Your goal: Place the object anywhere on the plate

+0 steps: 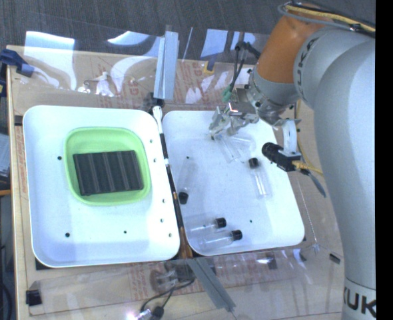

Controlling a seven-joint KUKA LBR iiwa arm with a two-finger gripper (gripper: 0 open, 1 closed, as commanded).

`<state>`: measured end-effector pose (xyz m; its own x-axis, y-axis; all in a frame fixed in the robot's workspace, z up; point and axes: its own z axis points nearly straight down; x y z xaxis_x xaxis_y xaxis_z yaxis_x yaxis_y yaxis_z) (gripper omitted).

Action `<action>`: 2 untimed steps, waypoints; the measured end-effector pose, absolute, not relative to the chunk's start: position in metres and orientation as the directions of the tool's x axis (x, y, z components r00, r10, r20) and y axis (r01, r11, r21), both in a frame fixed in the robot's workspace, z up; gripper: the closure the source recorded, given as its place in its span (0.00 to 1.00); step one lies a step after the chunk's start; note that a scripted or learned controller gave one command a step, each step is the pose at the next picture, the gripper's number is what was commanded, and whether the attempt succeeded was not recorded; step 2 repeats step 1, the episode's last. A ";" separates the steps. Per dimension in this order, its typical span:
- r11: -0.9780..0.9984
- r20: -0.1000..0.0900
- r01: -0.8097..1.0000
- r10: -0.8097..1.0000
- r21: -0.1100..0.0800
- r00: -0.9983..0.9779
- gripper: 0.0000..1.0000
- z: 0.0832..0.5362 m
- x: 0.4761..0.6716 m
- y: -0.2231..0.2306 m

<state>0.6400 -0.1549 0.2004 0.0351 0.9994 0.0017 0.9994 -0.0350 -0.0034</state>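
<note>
Lying at the near edge of the right bin (286, 225), two clear vials with black caps (226, 229) are seen side by side, their long axes running left to right. Farther in, a third clear vial (258, 177) lies lengthwise toward the gripper (224, 122), which is poised at the far rim; whether anything is held cannot be told. Well apart in the left bin (43, 179), a glossy green plate (135, 141) is set, bearing a dark ribbed insert (108, 172). Every vial is judged to lie nearer than the tool.
</note>
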 end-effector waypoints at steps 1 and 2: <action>-0.035 0.002 0.999 0.999 -0.003 0.035 0.00 0.200 0.640 -0.155; -0.035 0.002 0.999 0.999 -0.003 0.035 0.00 0.200 0.640 -0.155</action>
